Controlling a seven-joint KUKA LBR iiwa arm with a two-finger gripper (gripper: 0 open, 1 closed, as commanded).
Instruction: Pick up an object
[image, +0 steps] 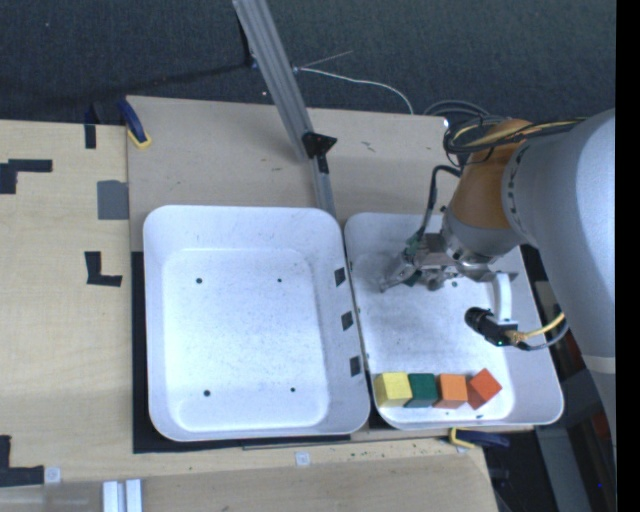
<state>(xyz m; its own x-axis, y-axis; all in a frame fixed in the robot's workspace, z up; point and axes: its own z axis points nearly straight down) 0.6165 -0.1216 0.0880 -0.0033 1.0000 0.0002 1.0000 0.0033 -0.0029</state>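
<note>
My tool (400, 277) hangs over the upper part of the right bin (535, 410), its grip state unclear to me, so I judge I'm approaching and must next travel toward the near-edge blocks (437, 389).

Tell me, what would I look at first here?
Probably the row of coloured blocks along the near edge of the right bin: a yellow block, a green block, an orange block and a tilted red-orange block. Next, the big grey arm with its orange band, its end effector over that bin's far end.
</note>
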